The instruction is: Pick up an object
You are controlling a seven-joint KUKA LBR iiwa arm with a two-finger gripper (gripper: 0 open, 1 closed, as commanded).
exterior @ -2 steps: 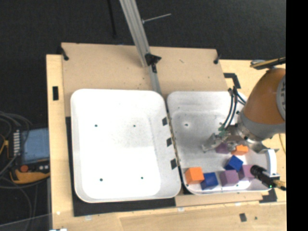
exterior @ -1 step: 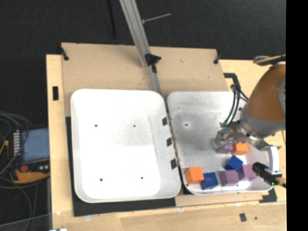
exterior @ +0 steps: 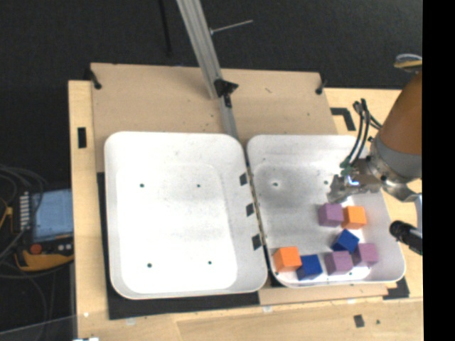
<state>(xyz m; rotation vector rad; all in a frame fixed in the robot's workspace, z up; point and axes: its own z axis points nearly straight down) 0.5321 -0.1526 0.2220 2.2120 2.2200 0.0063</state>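
The pincer (exterior: 346, 184) hangs low over the right bin (exterior: 298, 162), in its upper right part, with the grey arm (exterior: 398, 144) and its orange band (exterior: 407, 116) reaching in behind it from the right. How far apart its tips stand cannot be told from this slant, and no block can be seen between them. Just below and slightly left of the pincer lies a purple block (exterior: 330, 214), close to it but seemingly clear of its tips; touching that block's right side is an orange block (exterior: 355, 216). Further below the pincer sits a blue block (exterior: 346, 241), and to that block's lower right another purple block (exterior: 367, 253). Near the bin's front rim, well below the pincer, a third purple block (exterior: 338, 262) stands beside a second blue block (exterior: 309, 267), which touches a larger orange block (exterior: 287, 258) on its left. Far to the pincer's left is the left bin (exterior: 178, 212). A slanted metal rail (exterior: 202, 45) rises beyond the bins, up and left of the pincer. A blue-screened handheld unit (exterior: 51, 215) lies off the bench's left edge. No brand, label or writing can be read anywhere.
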